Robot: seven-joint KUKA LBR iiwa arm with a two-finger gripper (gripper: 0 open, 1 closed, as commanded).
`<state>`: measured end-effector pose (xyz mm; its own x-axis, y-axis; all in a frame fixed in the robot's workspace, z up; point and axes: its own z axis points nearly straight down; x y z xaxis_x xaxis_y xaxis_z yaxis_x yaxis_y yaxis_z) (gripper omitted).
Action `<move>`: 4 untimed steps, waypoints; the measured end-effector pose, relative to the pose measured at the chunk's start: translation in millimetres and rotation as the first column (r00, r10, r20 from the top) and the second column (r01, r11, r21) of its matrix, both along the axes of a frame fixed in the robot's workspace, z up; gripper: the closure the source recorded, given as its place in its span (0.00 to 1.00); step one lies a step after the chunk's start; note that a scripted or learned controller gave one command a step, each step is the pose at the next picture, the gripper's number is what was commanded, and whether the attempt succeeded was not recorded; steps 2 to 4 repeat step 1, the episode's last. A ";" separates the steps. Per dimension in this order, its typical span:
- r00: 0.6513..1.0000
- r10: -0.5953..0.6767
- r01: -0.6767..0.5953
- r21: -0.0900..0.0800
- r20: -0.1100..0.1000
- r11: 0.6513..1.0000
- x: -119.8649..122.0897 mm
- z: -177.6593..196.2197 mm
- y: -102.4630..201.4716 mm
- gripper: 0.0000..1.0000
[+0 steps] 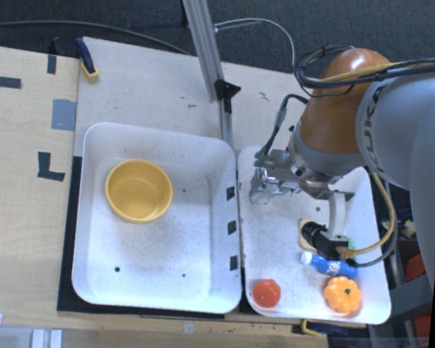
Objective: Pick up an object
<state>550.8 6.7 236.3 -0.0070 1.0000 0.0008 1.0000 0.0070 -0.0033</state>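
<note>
My gripper (265,191) hangs over the upper left corner of the right bin (288,238), close to the wall it shares with the left bin. It is open, with nothing between its fingers. A red round thing like a tomato (267,292) lies at the front of the right bin. An orange pumpkin-shaped thing (342,294) sits in that bin's front right corner. Just above the pumpkin lies a small blue and white object (328,265). All three lie well in front of the gripper.
A yellow bowl (138,190) stands upright in the upper left part of the left bin (152,278). A slanted metal pole (208,45) rises behind the bins. The grey arm (392,126) covers the right bin's upper right part.
</note>
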 end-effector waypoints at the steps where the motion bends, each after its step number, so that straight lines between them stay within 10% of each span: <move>1: 1.000 -0.001 0.001 0.000 0.000 1.000 3.2 -10.2 49.3 1.00; 4: 1.000 -0.001 0.001 0.000 0.000 1.000 3.2 -10.2 49.3 1.00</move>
